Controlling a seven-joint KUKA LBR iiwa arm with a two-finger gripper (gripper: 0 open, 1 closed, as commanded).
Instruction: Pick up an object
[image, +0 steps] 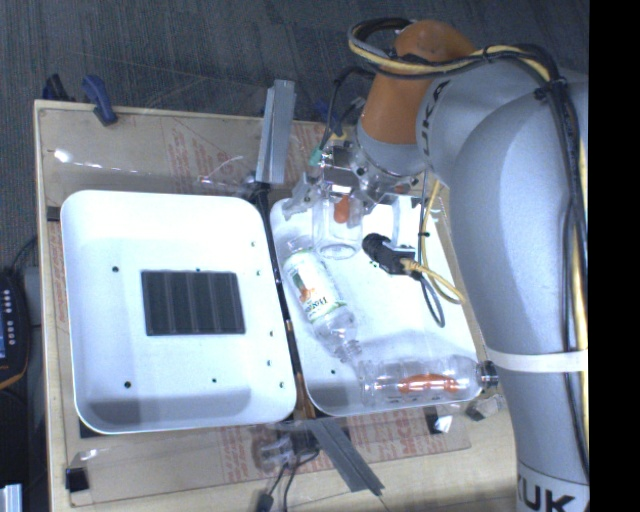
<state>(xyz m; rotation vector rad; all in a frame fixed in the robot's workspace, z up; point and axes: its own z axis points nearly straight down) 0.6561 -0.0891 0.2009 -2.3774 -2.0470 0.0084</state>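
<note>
Desk (60, 160): wooden, carried two white bins side by side.
Arm (510, 190): grey with an orange band, reached in from the right over the right bin's far end.
Left bin (100, 240): held a dark ribbed panel (193, 302) near its middle.
Right bin (400, 310): held three clear items.
Long bottle (420, 380): clear, with orange inside, lay on its side along the near edge, well apart from the claw.
Labelled bottle (315, 295): lay slanted by the left wall, near the claw, just nearer the camera.
Glass (335, 232): clear, stood right under the claw.
Claw (345, 205): hung at the glass; its opening could not be told.
</note>
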